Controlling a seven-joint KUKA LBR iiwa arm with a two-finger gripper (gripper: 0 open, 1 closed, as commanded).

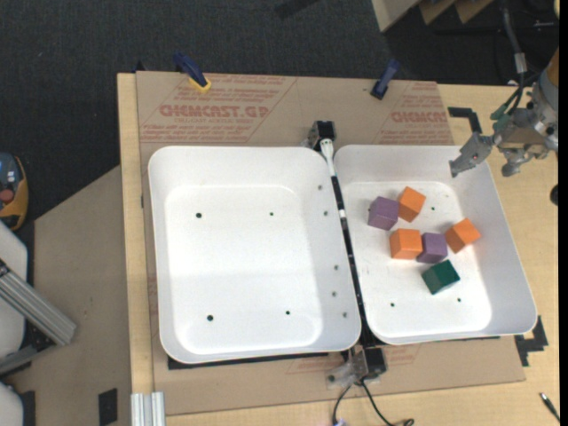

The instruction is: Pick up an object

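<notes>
Bench [222, 105] is a brown board printed with red lettering, clamped at the far edge by a blue-yellow clamp [192, 72] and a blue clamp [385, 79].

Left bin [169, 238]: white, shallow, a few small dark holes in the floor. Right bin [506, 273]: same type, just beside the left one, rims touching along the centre seam. A black clip [321, 135] sits at the far end of the seam, another clip [366, 363] at the near end.

Gripper [491, 153] hangs over the far right corner of the right bin, arm coming in from the right. Fingers look spread, nothing between them.

Blocks are all in the right bin, clustered in its centre-right part, well apart from the gripper:
- purple block [383, 212], furthest left
- orange block [411, 203], touching it on the right, slightly farther back
- orange block [406, 243], nearer
- small purple block [433, 247], touching that orange on the right
- orange block [462, 234], right of the cluster
- green block [440, 277], nearest, just below the small purple one
</notes>
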